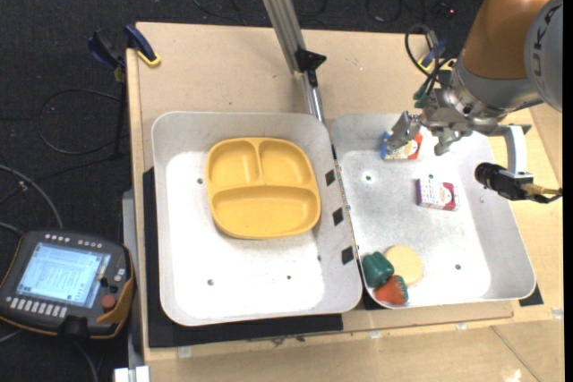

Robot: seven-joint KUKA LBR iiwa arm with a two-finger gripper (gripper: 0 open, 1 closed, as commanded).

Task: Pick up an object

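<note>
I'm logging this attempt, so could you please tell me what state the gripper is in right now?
Gripper: over the right bin, by the blue-and-orange item; open or shut cannot be told.

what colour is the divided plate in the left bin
Yellow: the divided plate is plain yellow all over, seen clearly in the camera view.

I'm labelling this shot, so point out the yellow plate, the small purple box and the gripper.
yellow plate (265,212), camera view, its large front compartment
purple box (436,193), camera view, its top face
gripper (423,137), camera view, between its fingertips
</note>
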